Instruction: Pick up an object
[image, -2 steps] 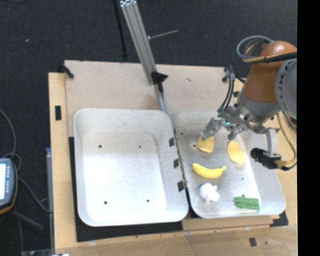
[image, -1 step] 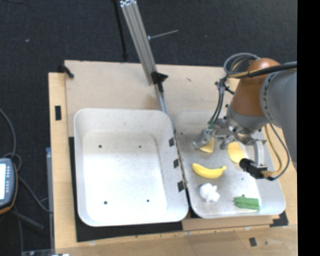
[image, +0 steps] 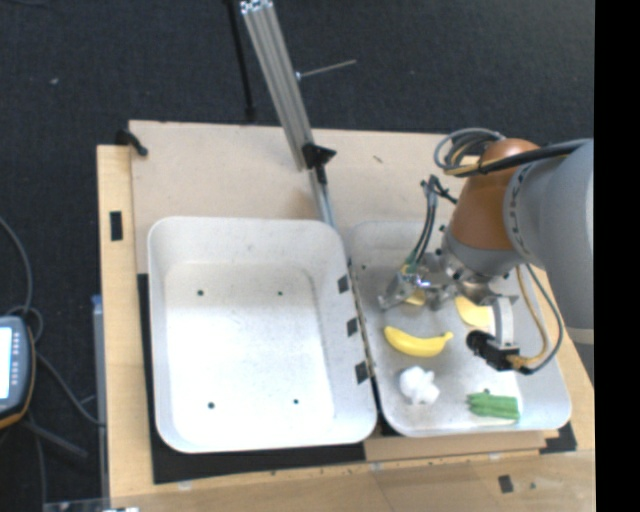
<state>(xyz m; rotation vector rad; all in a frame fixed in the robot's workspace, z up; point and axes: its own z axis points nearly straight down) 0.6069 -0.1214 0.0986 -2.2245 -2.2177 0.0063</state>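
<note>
Camera view: fingers (image: 412, 291), state unclear, hang near right bin's (image: 540, 415) left rim above banana (image: 418, 342).

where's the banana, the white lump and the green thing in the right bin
banana (image: 418, 342), camera view, middle of its yellow curve
white lump (image: 418, 385), camera view, centre of its body
green thing (image: 494, 405), camera view, middle of its length

Left white bin (image: 180, 300), slanted aluminium pole (image: 283, 85) behind the bins, wooden bench (image: 220, 165), handheld screen (image: 12, 365) at left edge
</note>
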